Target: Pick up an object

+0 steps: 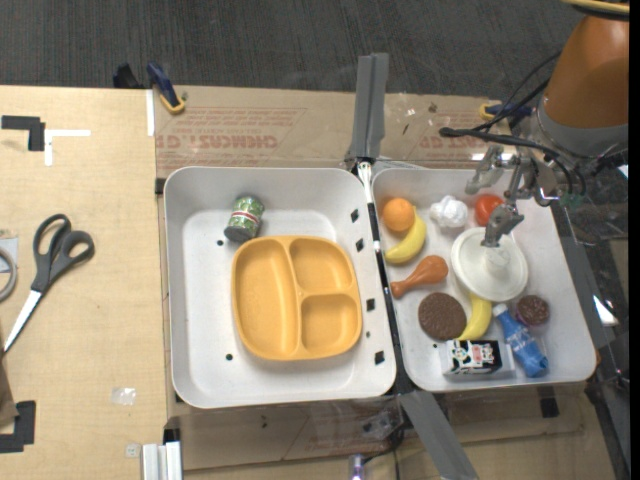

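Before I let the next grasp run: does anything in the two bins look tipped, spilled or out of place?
One thing: the small green can in the left bin lies on its side beside the yellow divided plate. The right bin is crowded with toy food, but nothing looks spilled or broken there.

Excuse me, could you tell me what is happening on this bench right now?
A grey and orange robot arm reaches in over the right bin, which holds toy food: an orange, two bananas, a drumstick, a milk carton and more. Its hand hangs low over a white plate, with nothing visibly held. The left bin holds a yellow divided tray and a small can.
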Robot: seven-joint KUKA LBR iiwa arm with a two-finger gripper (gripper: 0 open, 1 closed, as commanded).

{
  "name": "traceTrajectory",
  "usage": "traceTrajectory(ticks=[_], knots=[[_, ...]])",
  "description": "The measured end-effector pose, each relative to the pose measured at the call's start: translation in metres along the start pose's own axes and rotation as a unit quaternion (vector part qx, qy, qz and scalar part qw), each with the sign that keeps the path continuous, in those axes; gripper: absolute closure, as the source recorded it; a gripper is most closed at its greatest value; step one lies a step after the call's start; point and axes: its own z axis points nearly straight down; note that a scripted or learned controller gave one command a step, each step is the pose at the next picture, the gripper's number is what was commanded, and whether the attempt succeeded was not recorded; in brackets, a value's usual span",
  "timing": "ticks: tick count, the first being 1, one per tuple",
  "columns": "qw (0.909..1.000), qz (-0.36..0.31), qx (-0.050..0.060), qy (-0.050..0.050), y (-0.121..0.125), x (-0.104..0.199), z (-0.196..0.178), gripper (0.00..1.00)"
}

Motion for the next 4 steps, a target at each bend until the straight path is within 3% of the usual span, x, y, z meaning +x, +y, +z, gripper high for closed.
traceTrajectory(ticks=[1,2,3,4], knots=[[1.0000,0.007,0.001,-0.004,-0.020,-0.019,0.101,0.00],[1.0000,0.008,0.000,-0.001,0.015,0.072,0.105,0.00],[0.9991,0.043,0.000,0.000,0.037,-0.013,0.105,0.00],[0.9959,0.091,0.000,0.000,0.052,0.036,0.106,0.00]])
